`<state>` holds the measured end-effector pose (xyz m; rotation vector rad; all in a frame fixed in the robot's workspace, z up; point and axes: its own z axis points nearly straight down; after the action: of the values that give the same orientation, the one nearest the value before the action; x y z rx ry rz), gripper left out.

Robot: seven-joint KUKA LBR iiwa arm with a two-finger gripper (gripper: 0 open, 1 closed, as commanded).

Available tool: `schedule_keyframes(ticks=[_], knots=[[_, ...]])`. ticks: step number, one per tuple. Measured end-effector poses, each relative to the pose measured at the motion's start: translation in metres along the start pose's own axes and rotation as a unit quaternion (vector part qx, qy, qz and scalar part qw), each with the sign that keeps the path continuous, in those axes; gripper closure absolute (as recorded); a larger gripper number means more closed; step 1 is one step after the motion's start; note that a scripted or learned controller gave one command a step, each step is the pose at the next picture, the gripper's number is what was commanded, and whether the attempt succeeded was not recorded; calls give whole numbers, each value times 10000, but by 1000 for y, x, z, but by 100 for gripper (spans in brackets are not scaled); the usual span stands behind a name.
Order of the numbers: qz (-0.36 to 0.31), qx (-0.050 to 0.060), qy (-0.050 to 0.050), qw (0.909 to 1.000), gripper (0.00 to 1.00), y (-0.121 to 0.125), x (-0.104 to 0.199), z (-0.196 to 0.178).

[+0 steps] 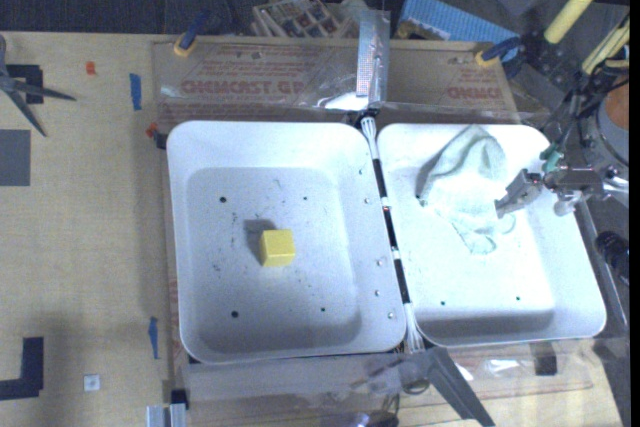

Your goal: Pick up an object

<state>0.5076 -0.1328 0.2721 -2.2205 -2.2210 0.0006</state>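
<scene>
A small yellow block (277,246) lies near the middle of the left bin (200,155). In the right bin (560,305) rests a crumpled white, cloth-like object with a grey-green strip (462,177) in the upper half. My gripper (512,196) reaches in from the right edge, low over the right bin. Its tip sits at the right side of the crumpled object, touching or just above it. Nothing is visibly lifted.
A metal divider (385,215) separates the two bins. Behind them lies a cardboard sheet (260,75) held by clamps. Cables and the arm's wrist hardware (585,177) crowd the right bin's right rim. The wooden bench (70,245) extends to the left.
</scene>
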Motion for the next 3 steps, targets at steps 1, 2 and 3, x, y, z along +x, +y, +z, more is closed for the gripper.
schedule_keyframes(ticks=[1, 2, 3], knots=[[330, -19, -5, 9995, 0, 65, 111, 26], [-33, -14, -8, 10000, 0, 159, 61, 86], [-34, -41, -16, 10000, 100, 161, 61, 75]])
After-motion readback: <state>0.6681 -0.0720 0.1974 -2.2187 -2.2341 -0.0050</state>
